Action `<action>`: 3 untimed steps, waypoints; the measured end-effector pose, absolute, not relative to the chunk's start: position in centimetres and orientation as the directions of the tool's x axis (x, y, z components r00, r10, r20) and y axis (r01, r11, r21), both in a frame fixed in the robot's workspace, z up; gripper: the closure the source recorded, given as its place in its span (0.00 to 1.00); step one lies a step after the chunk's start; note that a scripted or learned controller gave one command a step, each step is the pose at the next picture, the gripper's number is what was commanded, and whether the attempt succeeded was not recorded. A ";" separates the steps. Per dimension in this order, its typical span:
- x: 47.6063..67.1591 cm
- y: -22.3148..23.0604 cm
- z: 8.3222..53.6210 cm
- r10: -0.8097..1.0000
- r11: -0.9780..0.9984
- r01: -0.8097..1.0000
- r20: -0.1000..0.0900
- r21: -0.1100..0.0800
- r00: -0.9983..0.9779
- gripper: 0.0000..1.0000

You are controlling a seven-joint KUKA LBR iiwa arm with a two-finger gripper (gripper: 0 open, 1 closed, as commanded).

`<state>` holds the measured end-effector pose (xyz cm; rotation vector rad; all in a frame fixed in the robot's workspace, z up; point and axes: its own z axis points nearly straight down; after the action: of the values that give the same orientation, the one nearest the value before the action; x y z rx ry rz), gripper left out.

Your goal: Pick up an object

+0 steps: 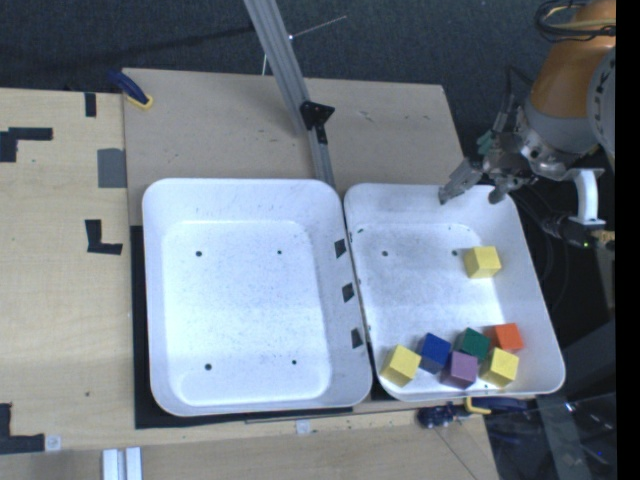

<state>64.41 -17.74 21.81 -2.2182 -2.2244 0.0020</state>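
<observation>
The tool (pixel 468 185), fingers seemingly spread and holding nothing, hangs over the right bin's (pixel 420 223) rounded far rim. A matte yellow cube (pixel 482 261) sits alone nearby; five more small blocks (pixel 455 355) crowd the near edge, leaving speckled floor open between.

Blocks (pixel 458 355) crowding right bin's (pixel 420 268) near edge — middle open

Even, soft overhead light; faint shadows; slightly grainy, low-res pic.

Robotics lab: plywood bench (pixel 60 268), white bins (pixel 160 208), KUKA arm (pixel 570 78).
</observation>
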 end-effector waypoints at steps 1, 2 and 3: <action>64.4 -17.8 21.8 1.000 0.002 1.000 -0.001 -0.002 -0.002 0.00; 64.6 -18.1 15.5 1.000 0.002 1.000 0.000 -0.008 -0.002 0.00; 65.0 -17.5 9.2 1.000 0.003 1.000 0.000 -0.008 -0.003 0.00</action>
<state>64.99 -17.52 9.19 -2.2137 -2.2214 0.0084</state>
